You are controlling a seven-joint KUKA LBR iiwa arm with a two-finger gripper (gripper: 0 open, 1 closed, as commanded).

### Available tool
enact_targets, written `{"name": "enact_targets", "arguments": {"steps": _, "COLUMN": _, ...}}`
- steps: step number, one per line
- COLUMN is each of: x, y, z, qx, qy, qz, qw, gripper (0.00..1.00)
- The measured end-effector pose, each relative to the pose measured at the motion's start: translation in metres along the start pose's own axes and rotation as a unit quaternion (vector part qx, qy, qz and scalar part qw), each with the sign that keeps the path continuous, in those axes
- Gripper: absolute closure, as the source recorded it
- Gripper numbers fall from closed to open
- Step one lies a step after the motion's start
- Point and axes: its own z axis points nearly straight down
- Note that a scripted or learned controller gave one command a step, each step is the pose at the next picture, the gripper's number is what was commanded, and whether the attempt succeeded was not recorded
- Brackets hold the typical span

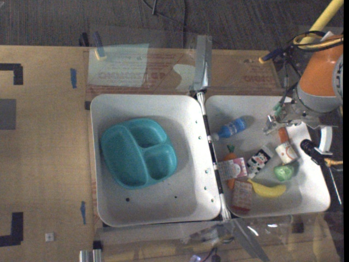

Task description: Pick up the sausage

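Orange-banded arm (322, 75) hangs over right bin's (316, 201) far corner.

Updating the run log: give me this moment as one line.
arm: over right bin | hand: above sausage | grasp: unconfirmed | left bin: teal tray

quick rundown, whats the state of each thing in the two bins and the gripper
teal tray: right way up in the left bin, compartments bare
bottle: lying on its side, right bin
banana: lying flat, right bin
carrot: lying flat, partly under a pink packet
sausage: lying by the gripper
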Motion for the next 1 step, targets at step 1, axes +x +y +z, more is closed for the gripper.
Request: {"name": "enact_targets", "arguments": {"steps": 1, "x": -0.0006, "y": 0.0008, "z": -0.0081, "qx": 0.000, "qy": 0.000, "qz": 0.000, "qw": 1.0000, "gripper": 1.00}}
